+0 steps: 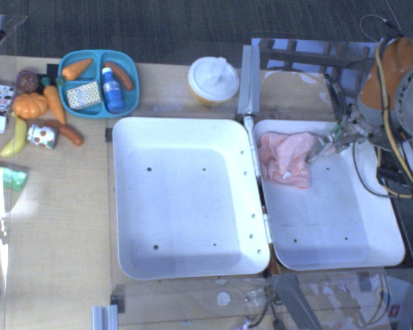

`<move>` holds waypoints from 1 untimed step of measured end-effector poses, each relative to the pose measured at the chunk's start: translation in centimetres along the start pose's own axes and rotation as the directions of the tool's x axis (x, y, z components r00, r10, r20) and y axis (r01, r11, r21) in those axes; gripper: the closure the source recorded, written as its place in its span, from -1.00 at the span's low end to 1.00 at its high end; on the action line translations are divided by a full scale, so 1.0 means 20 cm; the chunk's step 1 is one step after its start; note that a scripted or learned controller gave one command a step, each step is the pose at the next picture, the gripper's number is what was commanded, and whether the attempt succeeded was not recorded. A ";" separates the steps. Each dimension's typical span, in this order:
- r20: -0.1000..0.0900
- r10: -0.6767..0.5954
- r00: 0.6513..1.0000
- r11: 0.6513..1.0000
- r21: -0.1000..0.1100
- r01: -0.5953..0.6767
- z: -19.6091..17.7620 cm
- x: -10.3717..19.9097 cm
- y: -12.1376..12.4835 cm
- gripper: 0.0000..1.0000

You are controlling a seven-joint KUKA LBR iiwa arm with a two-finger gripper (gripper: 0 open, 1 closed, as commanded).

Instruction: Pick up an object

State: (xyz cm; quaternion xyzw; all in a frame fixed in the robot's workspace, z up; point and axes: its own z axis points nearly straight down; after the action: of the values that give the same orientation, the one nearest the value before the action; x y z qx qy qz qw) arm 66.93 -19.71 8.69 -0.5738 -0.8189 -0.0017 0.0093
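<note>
Pink cloth [286,158] — crumpled, lying in the upper left corner of the right bin [344,246], close by the divider. I read its long axis as running toward the bin's far wall. Gripper [316,151] — tip at the cloth's right edge, seemingly touching; finger spread and any hold I cannot tell. Cloth lies directly left of it.

Blue toy-food tray [127,66], white lidded cup [213,80]
</note>
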 end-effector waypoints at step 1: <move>0.002 -0.189 0.982 0.982 0.009 0.189 0.00 -0.03 -0.03 -1.00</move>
State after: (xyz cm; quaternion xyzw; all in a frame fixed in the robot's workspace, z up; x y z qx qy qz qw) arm 66.64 -20.42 8.69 -0.4934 -0.8697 0.0020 0.0103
